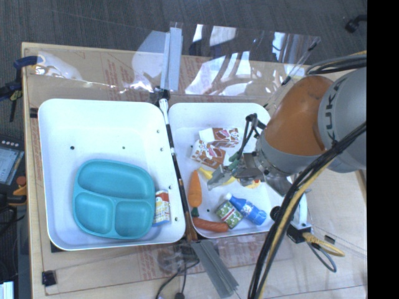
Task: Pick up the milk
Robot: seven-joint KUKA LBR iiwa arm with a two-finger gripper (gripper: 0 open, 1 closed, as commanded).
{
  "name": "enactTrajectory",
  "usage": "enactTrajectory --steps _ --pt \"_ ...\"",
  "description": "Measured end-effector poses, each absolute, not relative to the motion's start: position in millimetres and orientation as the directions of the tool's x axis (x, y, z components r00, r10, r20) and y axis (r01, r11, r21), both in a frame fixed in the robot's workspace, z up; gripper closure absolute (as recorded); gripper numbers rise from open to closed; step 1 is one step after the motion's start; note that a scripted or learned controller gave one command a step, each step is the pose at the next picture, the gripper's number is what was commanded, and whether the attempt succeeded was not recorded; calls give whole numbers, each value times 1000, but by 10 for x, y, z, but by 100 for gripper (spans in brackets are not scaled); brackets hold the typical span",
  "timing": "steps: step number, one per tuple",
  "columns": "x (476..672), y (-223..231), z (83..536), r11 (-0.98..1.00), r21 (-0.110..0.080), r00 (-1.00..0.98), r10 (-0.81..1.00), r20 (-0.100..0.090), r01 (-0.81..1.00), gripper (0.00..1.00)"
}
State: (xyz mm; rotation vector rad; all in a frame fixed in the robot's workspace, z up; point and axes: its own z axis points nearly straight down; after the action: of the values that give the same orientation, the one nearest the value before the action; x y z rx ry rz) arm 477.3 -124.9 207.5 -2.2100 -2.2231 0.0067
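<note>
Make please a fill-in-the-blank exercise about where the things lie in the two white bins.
1. The teal tray lies in the ____ bin.
2. The orange carrot lies in the ____ bin.
3. The small can stands at the tray's ____ edge.
4. The cap of the bottle is ____.

Missing words: left; right; right; white

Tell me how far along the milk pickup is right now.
Early stage. Done: the arm has reached into the right bin, and the gripper sits low among the items. In hand: nothing visibly held. Left: the milk, a white and brown carton, lies in the bin beside the gripper, yet to be grasped and lifted.
</note>
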Motion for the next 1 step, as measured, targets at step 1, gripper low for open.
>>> enactTrajectory --steps 1 --pt "5440 -1086 913 40 0 -40 999 -13 999 0"
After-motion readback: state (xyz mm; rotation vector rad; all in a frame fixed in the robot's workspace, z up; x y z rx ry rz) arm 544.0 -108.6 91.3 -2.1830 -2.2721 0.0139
